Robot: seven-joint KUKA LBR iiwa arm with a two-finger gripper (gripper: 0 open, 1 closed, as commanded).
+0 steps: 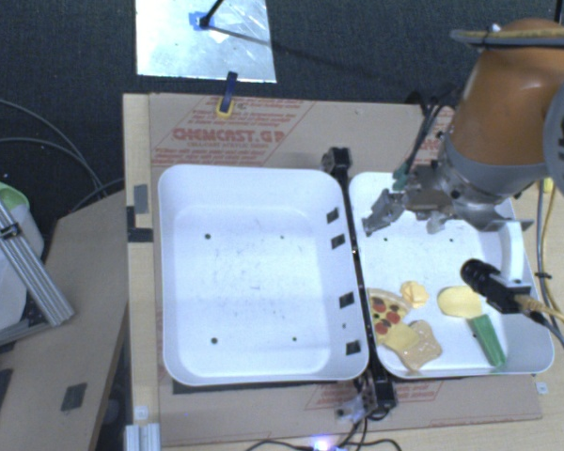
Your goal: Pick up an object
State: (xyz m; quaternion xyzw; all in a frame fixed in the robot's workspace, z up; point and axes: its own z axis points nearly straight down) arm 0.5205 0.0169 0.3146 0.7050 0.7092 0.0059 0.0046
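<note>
My gripper (pixel 380 213) hangs over the upper left part of the right bin (pixel 526 353), close to the divider between the two bins. It sits well above and behind the objects, which are grouped at the bin's front. A pizza-slice toy (pixel 385 310) lies by the divider. Beside it are a small yellow piece (pixel 414 293) and a beige flat piece (pixel 415 343). Further right lie a yellow rounded object (pixel 459 301) and a green stick (pixel 488 339). I see nothing held at the gripper.
The left bin (pixel 174 346) lies beside the right one on brown cardboard. A black cylinder (pixel 490 286) with a yellow cable juts over the right bin near the yellow object. The orange-banded arm (pixel 508 92) covers the bin's far right corner.
</note>
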